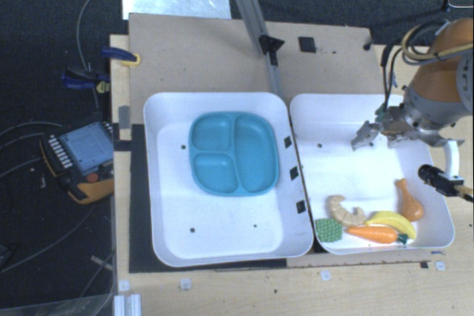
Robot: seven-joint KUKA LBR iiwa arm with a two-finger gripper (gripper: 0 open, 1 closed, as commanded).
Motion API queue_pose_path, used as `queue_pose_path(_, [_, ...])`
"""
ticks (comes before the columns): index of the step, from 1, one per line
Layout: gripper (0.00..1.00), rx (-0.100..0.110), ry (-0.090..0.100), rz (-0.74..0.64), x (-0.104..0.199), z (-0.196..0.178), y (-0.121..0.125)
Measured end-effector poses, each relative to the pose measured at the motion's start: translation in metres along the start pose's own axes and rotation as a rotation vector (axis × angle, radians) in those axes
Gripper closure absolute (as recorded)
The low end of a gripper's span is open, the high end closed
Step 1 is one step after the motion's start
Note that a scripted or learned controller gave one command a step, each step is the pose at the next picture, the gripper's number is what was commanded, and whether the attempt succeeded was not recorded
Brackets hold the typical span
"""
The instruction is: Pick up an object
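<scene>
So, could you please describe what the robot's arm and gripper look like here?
The arm is grey with an orange band above the wrist, and dark cables loop beside it. The gripper is a small grey metal piece with pointed fingers.

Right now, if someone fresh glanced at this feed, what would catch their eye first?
Probably the blue divided plate, lying alone in the left bin. Next, the bright cluster of toy food in the right bin's near corner: a banana, a carrot, a drumstick, a tan shrimp-like piece and a small green piece. The gripper hovers over the far part of that bin, away from the food.
</scene>
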State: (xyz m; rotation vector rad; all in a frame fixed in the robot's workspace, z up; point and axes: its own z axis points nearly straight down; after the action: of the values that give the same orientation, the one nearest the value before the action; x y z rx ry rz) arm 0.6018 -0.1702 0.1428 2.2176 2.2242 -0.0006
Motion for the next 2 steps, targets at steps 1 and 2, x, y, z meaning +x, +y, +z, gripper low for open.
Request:
queue_pose_path(1, [0.0,-0.001,0.0,0.001,0.0,0.051,0.001])
queue_pose_path(2, [1.0,-0.004,-0.001,0.001,0.0,0.038,0.002])
